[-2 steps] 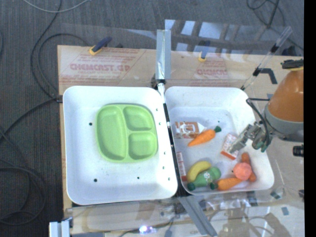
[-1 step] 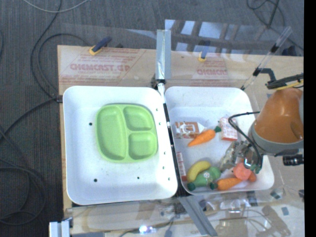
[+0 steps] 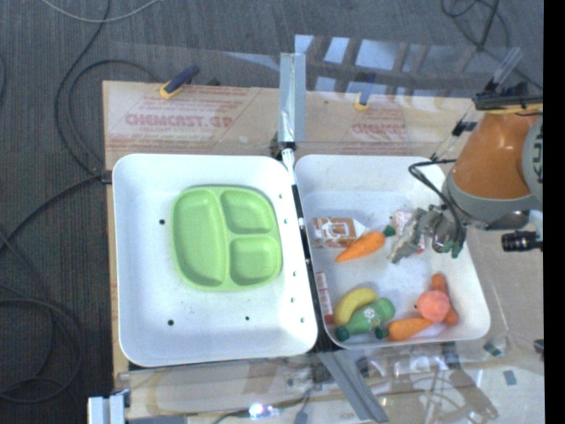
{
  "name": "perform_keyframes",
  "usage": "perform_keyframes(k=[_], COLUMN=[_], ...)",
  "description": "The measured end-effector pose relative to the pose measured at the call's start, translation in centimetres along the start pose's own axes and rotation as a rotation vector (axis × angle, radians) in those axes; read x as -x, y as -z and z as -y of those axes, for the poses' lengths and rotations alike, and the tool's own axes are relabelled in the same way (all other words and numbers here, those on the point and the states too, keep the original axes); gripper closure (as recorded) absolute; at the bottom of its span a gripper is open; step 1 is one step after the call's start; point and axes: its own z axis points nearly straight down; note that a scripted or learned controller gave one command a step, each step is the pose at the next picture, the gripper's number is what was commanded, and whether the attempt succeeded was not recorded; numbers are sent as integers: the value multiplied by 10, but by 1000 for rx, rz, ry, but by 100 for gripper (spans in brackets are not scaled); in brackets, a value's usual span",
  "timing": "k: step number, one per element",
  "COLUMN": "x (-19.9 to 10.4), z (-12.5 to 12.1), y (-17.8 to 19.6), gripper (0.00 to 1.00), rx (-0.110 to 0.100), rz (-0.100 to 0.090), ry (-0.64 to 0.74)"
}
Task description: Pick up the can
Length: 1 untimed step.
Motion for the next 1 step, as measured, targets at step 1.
perform_keyframes(k=[1], x=[0], z=[0], y=[0], gripper=[0], rx=[1], rz=[-1], ry=[0])
